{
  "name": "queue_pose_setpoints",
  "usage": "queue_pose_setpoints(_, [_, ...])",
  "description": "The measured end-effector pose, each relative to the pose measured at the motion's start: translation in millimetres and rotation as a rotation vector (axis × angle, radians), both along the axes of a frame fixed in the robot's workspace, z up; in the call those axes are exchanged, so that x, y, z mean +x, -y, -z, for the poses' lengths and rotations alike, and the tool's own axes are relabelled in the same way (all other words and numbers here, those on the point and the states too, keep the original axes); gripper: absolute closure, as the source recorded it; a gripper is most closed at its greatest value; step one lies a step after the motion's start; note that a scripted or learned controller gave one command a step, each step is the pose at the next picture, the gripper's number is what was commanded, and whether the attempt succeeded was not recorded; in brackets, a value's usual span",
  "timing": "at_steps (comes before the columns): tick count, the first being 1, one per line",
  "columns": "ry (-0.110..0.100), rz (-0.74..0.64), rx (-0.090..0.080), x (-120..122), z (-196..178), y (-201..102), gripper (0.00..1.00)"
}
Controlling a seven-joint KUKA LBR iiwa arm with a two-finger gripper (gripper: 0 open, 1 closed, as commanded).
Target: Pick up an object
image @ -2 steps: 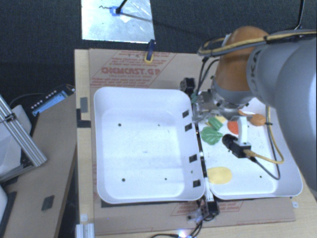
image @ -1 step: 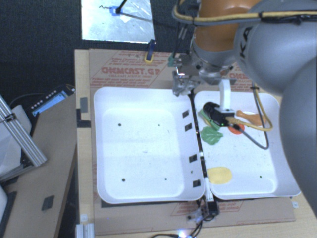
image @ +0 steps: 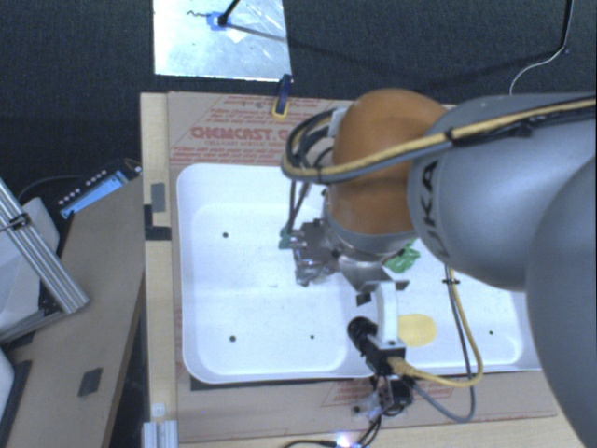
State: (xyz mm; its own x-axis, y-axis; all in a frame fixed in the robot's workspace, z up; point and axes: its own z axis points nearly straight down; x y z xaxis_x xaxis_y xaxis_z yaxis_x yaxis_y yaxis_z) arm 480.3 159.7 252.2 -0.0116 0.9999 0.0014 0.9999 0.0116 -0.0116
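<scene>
My gripper [image: 305, 261] hangs low over the middle of the left white bin [image: 210, 203], under the orange band [image: 378, 171] of the arm. A green object [image: 404, 260] peeks out just right of the wrist, partly hidden by the arm. A flat yellow object [image: 417, 329] lies on the white floor to the lower right of the gripper, beside a black cable fitting [image: 366, 336]. I see nothing held under the gripper.
The grey arm body [image: 508, 203] covers most of the right bin [image: 504, 351]. Cardboard with red lettering [image: 229, 129] lies under the bins. A shiny sheet [image: 219, 26] sits at the back, a metal rail [image: 37, 250] to the left.
</scene>
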Motion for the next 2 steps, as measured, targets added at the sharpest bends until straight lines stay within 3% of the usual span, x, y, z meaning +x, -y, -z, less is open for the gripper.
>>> queue_pose_setpoints(1, [0.033, 0.005, 0.005, 67.9, -154.4, -15.3, 1.00])
queue_pose_setpoints(2, [0.020, 0.006, 0.000, 137.4, -174.8, -33.5, 1.00])
